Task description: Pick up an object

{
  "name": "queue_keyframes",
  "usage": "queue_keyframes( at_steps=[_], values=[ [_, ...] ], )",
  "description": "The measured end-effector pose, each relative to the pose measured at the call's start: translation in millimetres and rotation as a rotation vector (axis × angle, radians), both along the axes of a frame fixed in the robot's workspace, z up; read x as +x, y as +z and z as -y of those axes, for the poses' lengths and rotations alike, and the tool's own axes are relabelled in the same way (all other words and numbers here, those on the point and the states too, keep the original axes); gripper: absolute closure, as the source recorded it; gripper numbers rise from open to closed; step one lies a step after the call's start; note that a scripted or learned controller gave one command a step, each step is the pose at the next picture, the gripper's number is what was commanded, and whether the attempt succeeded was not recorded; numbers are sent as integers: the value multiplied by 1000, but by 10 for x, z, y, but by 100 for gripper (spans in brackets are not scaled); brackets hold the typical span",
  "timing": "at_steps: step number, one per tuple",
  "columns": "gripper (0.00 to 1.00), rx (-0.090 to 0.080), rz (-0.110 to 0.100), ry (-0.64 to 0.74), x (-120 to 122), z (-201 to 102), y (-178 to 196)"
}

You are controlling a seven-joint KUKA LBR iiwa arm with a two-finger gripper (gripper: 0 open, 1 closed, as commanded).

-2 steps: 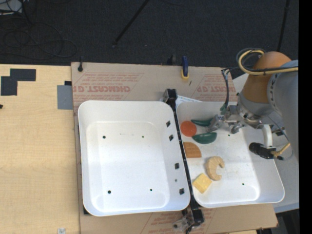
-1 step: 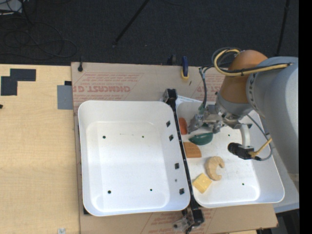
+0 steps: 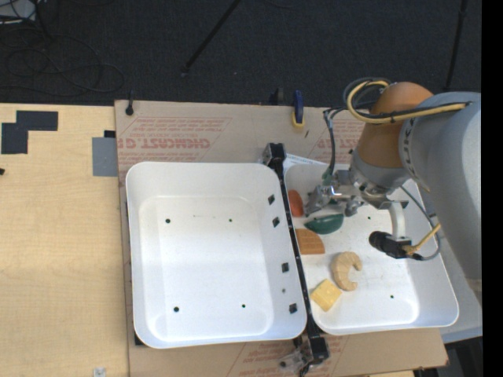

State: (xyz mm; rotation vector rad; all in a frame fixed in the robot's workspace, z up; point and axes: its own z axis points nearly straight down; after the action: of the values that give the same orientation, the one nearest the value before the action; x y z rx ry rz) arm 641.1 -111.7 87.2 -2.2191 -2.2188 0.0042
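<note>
In the right bin point(image 3: 416, 309) lie several small objects. A dark green round piece point(image 3: 325, 224) sits directly under my gripper point(image 3: 330, 200), which hangs low over the bin's upper left part. An orange-red piece point(image 3: 295, 203) lies by the left wall. Below it rests a tan wooden block point(image 3: 309, 243). A beige croissant-shaped piece point(image 3: 346, 270) lies mid-bin, and a yellow block point(image 3: 325, 295) lies near the front. The gripper's metal parts touch or nearly touch the green piece; I cannot tell whether anything is between them.
The left bin point(image 3: 157, 289) stands beside the right one, split from it by a black strip point(image 3: 284, 234). Both rest on a cardboard sheet point(image 3: 189, 136). The grey arm point(image 3: 440, 155) covers the right bin's far right corner.
</note>
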Motion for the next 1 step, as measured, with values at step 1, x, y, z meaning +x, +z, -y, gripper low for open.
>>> queue_keyframes(
  at_steps=[1],
  values=[
    [0, -2, 3, -1, 25, 288, 5]
  ],
)
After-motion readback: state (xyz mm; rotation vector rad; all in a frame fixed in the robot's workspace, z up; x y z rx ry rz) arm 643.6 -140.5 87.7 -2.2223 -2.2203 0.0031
